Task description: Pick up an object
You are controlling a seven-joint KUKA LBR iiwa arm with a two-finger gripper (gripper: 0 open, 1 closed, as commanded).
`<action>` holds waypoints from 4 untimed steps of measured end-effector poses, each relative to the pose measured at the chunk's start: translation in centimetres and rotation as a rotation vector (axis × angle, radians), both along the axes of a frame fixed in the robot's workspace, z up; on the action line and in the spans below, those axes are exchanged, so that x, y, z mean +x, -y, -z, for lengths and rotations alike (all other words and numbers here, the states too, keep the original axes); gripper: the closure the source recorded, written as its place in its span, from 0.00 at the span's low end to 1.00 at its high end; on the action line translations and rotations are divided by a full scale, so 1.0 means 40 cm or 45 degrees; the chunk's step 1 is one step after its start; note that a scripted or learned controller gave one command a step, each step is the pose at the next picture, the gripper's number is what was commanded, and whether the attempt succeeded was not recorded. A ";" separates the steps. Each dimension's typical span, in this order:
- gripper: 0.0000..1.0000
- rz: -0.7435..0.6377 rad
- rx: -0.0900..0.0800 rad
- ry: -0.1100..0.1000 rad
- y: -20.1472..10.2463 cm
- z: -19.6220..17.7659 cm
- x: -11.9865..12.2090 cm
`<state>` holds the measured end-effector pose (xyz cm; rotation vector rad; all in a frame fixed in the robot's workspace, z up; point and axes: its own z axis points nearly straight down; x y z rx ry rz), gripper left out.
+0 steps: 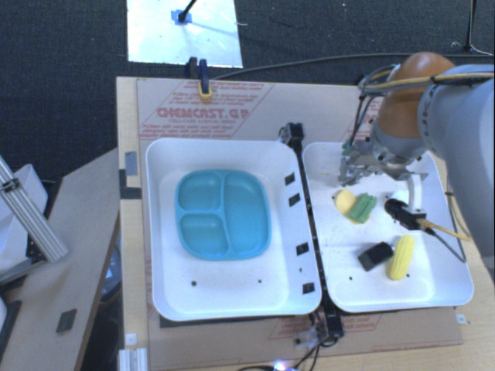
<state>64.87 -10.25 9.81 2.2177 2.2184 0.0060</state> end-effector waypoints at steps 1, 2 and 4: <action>1.00 -0.005 0.001 -0.001 -0.004 -0.109 0.006; 1.00 -0.004 0.001 -0.001 -0.009 -0.226 -0.009; 1.00 -0.011 0.002 -0.007 -0.146 -0.344 -0.037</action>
